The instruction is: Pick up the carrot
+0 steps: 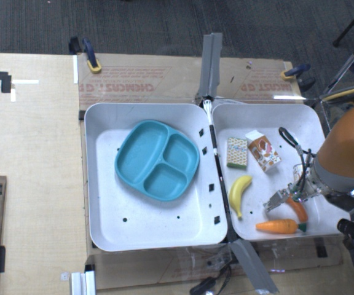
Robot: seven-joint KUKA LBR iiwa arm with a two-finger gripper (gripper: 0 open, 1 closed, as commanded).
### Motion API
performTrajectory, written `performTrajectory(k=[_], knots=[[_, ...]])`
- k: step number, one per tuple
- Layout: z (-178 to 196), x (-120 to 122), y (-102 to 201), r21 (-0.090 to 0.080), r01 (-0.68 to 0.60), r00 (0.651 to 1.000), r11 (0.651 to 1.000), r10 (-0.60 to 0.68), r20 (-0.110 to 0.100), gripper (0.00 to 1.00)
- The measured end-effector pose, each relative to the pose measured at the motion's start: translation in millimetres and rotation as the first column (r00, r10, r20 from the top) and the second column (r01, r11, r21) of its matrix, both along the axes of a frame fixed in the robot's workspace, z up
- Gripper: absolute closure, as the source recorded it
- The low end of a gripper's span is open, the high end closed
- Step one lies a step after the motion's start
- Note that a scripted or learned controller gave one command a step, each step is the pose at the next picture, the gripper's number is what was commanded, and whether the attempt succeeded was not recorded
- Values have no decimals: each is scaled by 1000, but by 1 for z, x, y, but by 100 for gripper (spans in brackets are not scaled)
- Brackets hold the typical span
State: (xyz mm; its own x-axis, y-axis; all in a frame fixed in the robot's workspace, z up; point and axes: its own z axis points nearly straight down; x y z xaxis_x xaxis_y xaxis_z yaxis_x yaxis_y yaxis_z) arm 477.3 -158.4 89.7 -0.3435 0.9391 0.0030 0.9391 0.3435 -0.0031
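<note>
Carrot [277,227] lies near the front edge of the right bin [269,110], beside a banana [239,193]. Gripper [286,199] hovers just above it; whether its jaws are apart, I cannot tell.

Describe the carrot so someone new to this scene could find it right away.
Look in the right bin of the two white ones, along its near edge. The carrot lies flat there, below the gripper and right of the banana. It is orange, tapered, with a green tip.
</note>
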Motion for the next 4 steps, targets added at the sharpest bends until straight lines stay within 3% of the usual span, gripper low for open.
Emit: performTrajectory(k=[1,2,3,4], knots=[[8,1,-1,0,4,1000,1000,-4,0,100],[22,1,1,-2,-14,1000,1000,14,3,100],[0,56,22,-2,-172,985,985,172,3,100],[0,56,22,-2,-172,985,985,172,3,0]])
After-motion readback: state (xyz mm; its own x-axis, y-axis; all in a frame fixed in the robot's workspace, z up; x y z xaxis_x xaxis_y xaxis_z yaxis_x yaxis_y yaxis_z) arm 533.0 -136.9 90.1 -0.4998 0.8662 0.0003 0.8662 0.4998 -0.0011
